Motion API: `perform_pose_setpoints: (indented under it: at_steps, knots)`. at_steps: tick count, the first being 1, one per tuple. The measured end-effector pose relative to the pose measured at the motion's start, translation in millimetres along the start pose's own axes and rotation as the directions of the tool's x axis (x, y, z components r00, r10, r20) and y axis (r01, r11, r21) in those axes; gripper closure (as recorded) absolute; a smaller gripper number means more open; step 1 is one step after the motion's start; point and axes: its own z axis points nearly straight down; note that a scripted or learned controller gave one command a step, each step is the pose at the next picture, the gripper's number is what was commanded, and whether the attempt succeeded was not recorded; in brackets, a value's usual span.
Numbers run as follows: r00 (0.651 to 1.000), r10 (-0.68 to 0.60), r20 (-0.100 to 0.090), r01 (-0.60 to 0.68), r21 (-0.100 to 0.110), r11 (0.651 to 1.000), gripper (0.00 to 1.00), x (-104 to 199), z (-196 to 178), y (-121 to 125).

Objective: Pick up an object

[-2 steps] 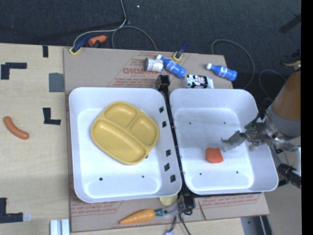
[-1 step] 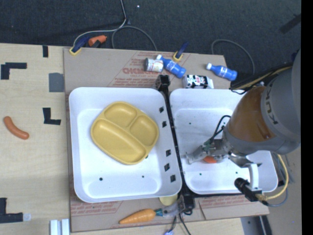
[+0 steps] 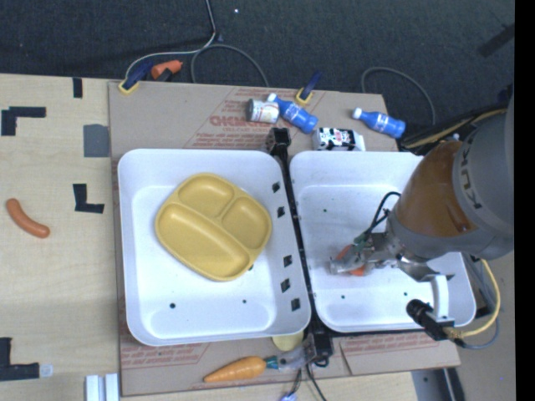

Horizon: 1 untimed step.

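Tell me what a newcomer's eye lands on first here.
The yellow divided plate lying in the left bin stands out most. Next comes the grey and orange arm reaching over the right bin, its tool low near the bin floor. An orange carrot lies on the bench below the bins.
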Motion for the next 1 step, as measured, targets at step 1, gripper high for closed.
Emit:
perform_pose_setpoints:
  at_steps: [1]
  knots:
    - [1.0, -0.012, -0.008, 0.012, 0.0, 1.0, 1.0, 90.2, -92.6, 29.5]
